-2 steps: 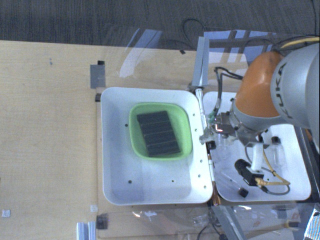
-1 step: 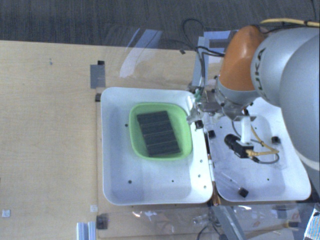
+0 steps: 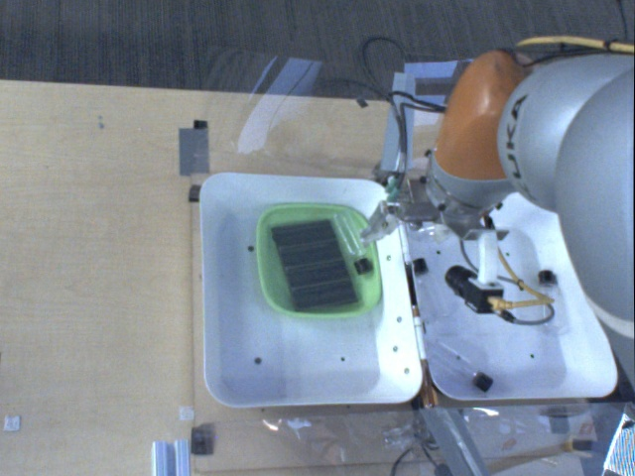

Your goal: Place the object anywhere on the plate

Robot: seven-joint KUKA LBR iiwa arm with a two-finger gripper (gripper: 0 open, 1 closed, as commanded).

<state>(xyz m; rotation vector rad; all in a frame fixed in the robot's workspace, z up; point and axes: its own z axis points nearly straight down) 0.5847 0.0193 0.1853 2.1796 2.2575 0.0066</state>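
Dark slab [image 3: 315,264] lying flat on green plate [image 3: 268,266] in left bin [image 3: 228,365]; seemingly rigid, light; best gripped across its edges. Gripper [image 3: 382,224] at plate's right rim; jaws' state indiscernible.

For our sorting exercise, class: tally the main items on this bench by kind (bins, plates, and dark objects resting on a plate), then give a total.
Shallow white plastic bins: 2, left and right
Square green plastic plate: 1
Dark ridged rectangular object lying on the plate: 1
Total: 4
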